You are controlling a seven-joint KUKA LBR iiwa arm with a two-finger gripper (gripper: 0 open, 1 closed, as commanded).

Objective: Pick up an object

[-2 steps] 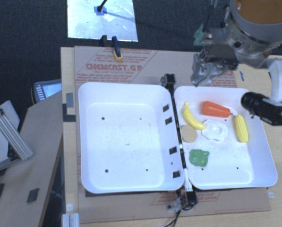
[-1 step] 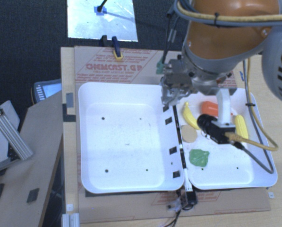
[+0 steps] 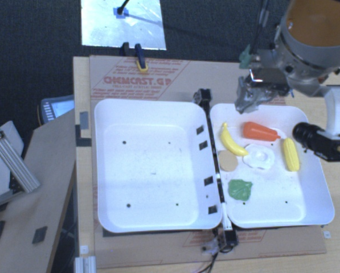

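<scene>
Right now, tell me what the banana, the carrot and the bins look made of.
Banana: apparently plastic toy food, with a smooth, even yellow skin.
Carrot: likely plastic too, uniform orange with a slight sheen.
Bins: probably moulded plastic, plain white, with rounded corners and thin rims; finish looks matte to semi-gloss.

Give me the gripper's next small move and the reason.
Probably lower the gripper slightly toward the orange toy carrot: it hangs above the right white bin's far edge, and the carrot lies nearest, just in front.
</scene>
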